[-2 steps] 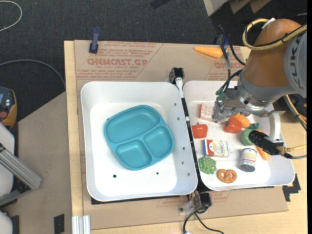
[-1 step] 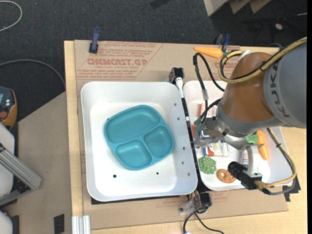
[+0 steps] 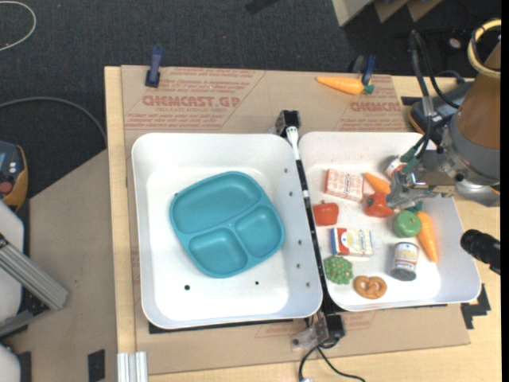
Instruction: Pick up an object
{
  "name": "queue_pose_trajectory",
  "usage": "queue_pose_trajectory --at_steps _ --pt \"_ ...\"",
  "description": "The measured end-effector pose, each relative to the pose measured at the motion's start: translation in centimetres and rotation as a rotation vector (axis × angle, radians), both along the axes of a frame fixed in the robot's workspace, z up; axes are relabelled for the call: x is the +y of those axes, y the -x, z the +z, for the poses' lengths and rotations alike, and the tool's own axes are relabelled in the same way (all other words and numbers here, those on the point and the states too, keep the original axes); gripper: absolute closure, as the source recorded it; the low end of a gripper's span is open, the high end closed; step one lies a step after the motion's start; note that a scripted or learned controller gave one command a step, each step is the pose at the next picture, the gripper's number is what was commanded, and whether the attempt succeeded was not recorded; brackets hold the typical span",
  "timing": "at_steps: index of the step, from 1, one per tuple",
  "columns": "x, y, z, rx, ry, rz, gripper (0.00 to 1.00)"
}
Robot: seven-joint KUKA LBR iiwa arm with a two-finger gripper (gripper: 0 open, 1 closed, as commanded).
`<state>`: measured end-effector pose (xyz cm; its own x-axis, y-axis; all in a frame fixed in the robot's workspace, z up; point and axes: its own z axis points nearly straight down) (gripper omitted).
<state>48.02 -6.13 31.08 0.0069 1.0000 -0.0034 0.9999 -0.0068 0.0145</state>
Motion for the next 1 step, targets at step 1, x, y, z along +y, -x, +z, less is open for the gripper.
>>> queue_pose_trajectory --at_steps 1 --pt "8.59 -0.05 -4.47 0.02 -0.006 0.015 1.0"
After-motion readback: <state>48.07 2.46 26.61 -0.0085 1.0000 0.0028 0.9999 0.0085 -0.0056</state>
